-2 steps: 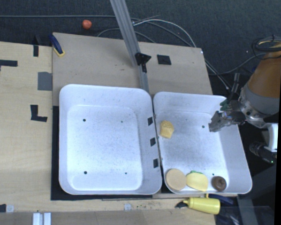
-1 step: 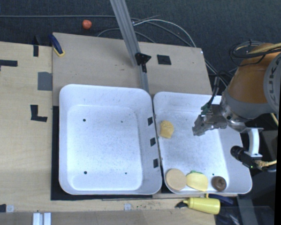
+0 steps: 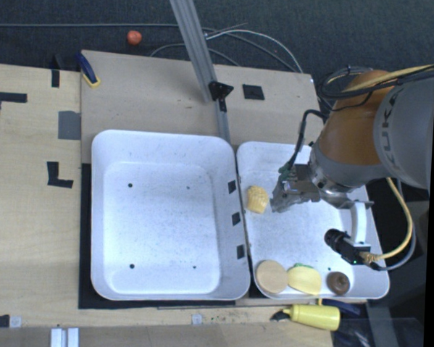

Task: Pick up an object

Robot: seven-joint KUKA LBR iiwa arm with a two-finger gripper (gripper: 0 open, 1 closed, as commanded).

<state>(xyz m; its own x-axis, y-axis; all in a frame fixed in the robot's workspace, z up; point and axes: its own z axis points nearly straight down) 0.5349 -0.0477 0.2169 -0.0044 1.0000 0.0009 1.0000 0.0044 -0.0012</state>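
Gripper [image 3: 281, 201] hovering in right bin [image 3: 300, 242], near its left wall. Pale yellow lump [image 3: 257, 199] lying just beside fingertips, on their left, hugging bin's left wall, not between fingers. Finger opening: cannot tell. Lump roughly round, no clear long axis. Tan disc [image 3: 272, 277], yellow piece [image 3: 305, 279], brown ball [image 3: 337, 283] sitting along near edge.

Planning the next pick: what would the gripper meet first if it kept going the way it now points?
Probably the pale yellow lump just left of the gripper in the right bin. The gripper points down and left toward it, though from this slanted view it could touch the bin floor beside it first.
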